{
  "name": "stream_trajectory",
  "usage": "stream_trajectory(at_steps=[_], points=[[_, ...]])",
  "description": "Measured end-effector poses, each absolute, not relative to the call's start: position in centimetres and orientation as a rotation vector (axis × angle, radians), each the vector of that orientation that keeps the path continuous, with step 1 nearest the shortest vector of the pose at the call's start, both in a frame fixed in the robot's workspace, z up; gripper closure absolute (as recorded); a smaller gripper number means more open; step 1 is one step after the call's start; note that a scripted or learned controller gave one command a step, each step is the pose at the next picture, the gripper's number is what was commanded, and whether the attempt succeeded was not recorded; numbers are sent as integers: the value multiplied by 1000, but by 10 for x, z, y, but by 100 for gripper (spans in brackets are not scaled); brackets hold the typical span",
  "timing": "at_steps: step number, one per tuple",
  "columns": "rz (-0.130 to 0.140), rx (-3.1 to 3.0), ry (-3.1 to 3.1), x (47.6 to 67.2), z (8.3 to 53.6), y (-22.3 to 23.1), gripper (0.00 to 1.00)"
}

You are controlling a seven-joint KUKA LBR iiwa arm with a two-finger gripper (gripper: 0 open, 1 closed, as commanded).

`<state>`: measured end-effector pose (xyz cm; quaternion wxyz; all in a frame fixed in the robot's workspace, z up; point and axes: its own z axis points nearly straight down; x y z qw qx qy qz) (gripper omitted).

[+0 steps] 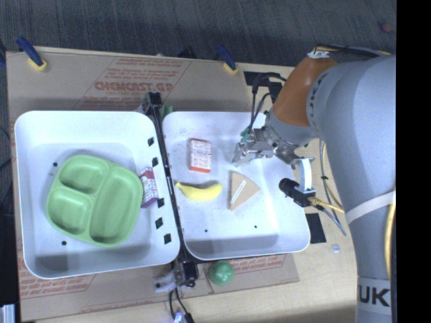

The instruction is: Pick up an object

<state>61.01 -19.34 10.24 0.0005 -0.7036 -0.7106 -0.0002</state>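
We cannot tell how the gripper (250, 148) is set. The sandwich wedge (241, 190) lies at its 6 o'clock, the banana (199, 191) at 8.

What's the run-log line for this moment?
arm: over right bin | gripper: above bin floor, nothing seen held | right bin: orange box, banana, sandwich wedge | left bin: green tray
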Motion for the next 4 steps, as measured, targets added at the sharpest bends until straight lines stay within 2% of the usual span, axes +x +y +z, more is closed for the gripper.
stream_trajectory(at_steps=[1, 2, 3, 4], points=[[0, -2218, -2227, 504, 232, -201, 100], [3, -2214, -2227, 478, 221, -211, 100], [3, -2213, -2228, 515, 204, -211, 100], [3, -2213, -2228, 515, 204, -211, 0]])
